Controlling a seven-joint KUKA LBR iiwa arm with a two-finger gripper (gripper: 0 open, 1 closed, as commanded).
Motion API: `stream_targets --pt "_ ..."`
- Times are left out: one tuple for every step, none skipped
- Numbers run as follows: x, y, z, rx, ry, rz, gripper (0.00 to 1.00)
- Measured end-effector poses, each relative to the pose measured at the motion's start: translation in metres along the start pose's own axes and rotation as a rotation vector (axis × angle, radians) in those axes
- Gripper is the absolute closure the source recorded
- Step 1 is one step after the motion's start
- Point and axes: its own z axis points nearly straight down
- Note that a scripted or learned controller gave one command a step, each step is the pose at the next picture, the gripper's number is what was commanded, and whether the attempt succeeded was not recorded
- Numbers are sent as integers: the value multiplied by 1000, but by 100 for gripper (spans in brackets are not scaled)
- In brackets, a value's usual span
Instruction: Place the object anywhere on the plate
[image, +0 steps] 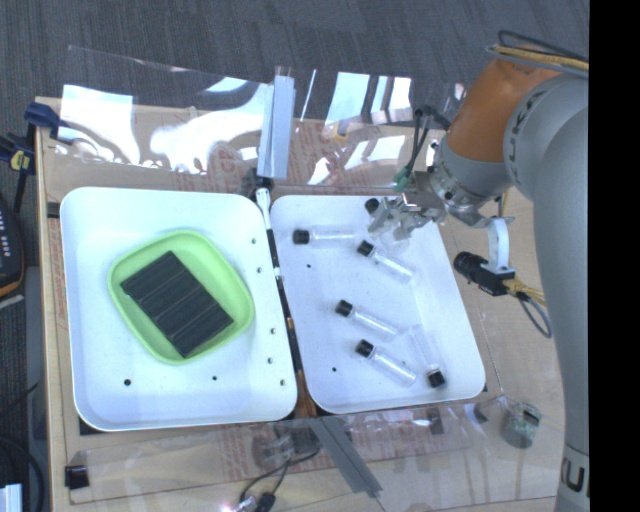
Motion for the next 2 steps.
stream_targets --pt "45 -47 46 3 0 -123 100" --pt "162 -83 17 2 -2 -213 100"
